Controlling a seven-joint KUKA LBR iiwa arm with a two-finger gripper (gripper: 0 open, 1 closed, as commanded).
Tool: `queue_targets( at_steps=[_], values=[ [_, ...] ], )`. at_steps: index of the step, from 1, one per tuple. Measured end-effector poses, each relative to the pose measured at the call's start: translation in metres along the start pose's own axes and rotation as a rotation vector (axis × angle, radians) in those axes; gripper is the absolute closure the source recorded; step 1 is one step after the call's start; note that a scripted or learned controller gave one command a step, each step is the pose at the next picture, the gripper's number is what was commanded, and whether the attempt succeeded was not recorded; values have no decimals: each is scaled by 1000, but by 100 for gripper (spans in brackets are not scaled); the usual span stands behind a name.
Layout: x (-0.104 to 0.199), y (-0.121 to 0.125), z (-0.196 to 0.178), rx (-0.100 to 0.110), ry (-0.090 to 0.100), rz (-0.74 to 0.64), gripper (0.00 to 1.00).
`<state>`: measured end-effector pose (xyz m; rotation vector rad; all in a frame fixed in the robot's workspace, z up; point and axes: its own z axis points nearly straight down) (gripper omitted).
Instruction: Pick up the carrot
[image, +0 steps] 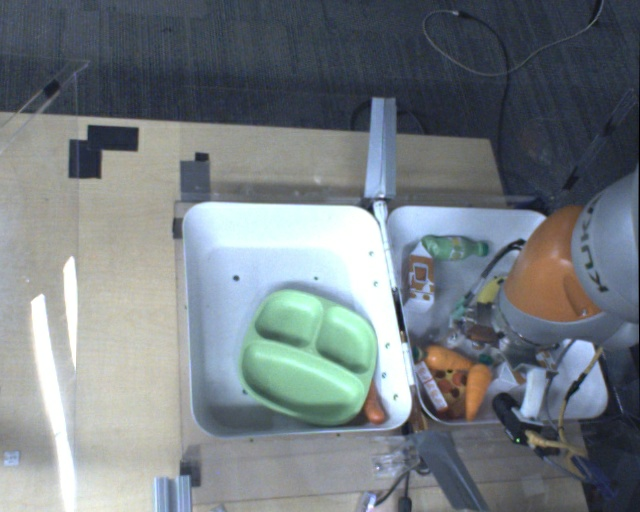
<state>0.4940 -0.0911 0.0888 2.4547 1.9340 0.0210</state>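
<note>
The carrot (479, 389) lies in the right bin (520, 216) near its front wall, pointing toward the front edge. Other orange pieces (446, 358) sit just to its left. My gripper (482, 334) hangs low over the middle of the right bin, just behind the carrot, under the arm's orange band (548, 272). The arm's bulk covers the gripper's tip, and nothing shows as lifted.
A green divided plate (309, 356) lies in the left bin (260, 232), with a small orange piece (374, 409) at its front right edge. The right bin also holds a green bottle (452, 247), a brown and white carton (419, 277) and a packet (430, 385).
</note>
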Motion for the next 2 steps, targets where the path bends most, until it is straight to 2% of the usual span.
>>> queue_targets(
  at_steps=[1,2],
  values=[
    [2,3,-9,-3,2,-2,100],
    [60,-18,-93,22,-1,85,100]
  ],
)
